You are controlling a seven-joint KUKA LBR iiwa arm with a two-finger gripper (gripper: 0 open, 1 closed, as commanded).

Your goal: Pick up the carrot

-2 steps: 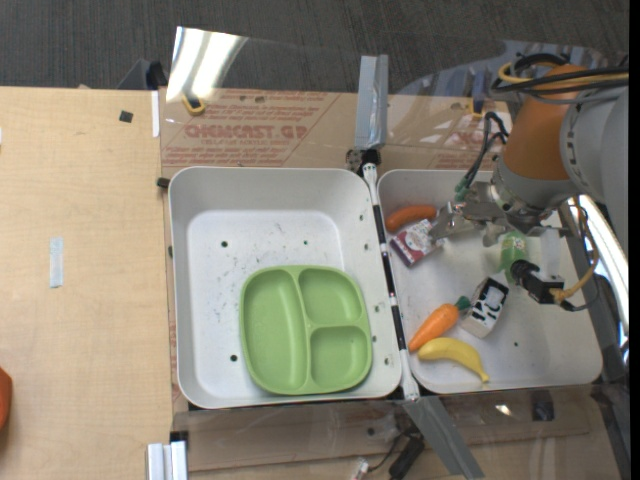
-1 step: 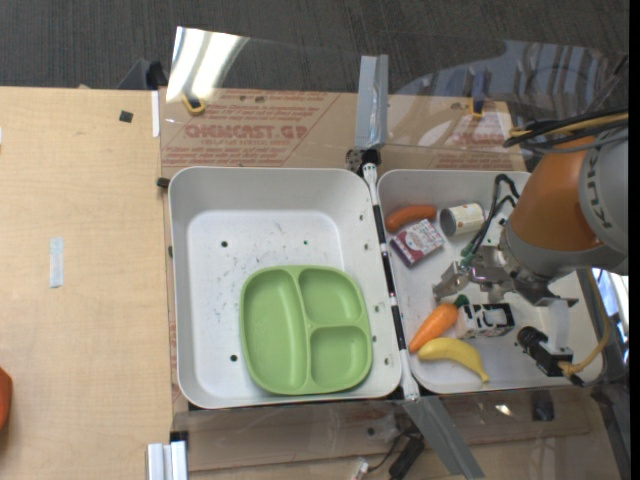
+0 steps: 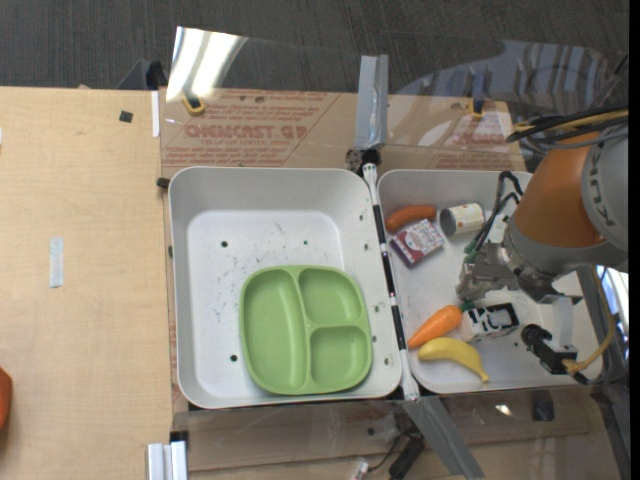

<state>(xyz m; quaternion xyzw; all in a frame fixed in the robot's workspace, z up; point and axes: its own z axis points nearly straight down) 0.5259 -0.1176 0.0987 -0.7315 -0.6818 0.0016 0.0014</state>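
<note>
the carrot (image 3: 436, 325) lies in the right bin (image 3: 400, 193) toward the lower middle of the frame, just above the banana (image 3: 455, 355). the gripper (image 3: 478, 286) hangs close above and to its right, perhaps over the carrot's tip; its state cannot be told here. the green divided plate (image 3: 305, 328) sits in the left bin (image 3: 262, 180).

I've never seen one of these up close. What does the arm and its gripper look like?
The arm is bulky and rounded, grey with a wide orange band above the wrist. Thin black cables run beside it, and yellow ones cross its top. The gripper is a small grey metal piece, with a white block bearing black markings just below it.
</note>
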